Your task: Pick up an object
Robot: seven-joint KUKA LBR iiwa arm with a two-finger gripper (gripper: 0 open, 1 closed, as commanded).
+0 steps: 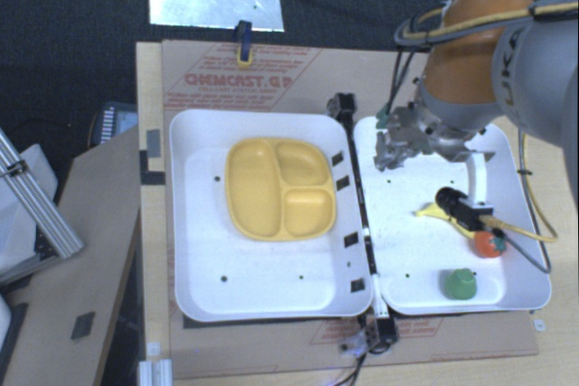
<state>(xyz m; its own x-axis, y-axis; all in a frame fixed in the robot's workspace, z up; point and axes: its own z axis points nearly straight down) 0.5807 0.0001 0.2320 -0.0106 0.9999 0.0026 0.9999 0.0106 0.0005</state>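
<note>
Far to the gripper's left, the left bin holds a yellow divided plate. The plate lies flat in the middle of the bin, with one long compartment on the side away from the gripper and two smaller ones on the side nearer it. The plate is well apart from the gripper, across the ridge where the two bins meet.

The gripper points down over the right bin, in the far corner next to that ridge. From this angle it cannot be told whether it is spread or pressed together, and nothing can be seen caught in it. The bin floor right under it is bare white.

The things it could pick all lie to its right and nearer the camera. A small yellow piece lies closest, flat on the bin floor and partly covered at its right end. Beyond it, further right, is a small orange-red object with a touch of green on it. A green rounded object sits nearest the bin's front wall, just apart from the orange-red one and furthest from the gripper. None of the three touches the gripper.
</note>
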